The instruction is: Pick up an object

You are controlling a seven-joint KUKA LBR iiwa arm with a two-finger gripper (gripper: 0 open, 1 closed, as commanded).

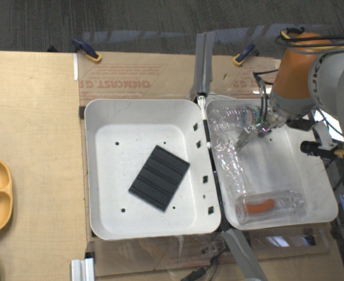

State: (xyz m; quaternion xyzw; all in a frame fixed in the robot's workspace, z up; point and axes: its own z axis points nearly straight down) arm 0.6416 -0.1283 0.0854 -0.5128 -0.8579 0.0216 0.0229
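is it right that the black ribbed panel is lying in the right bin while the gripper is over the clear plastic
Not quite. The camera view shows the black ribbed panel lying in the left bin, not the right bin. The rest stands: the gripper is over the clear plastic.

Even, fairly bright light falls from overhead, so the two white bins [102, 174] read nearly blown out and cast only thin, soft shadows on the tabletop [31, 110]. Clear plastic in the right bin [230, 151] throws scattered glare that muddles its outlines. The picture is slightly soft and grainy, darkest along the top.
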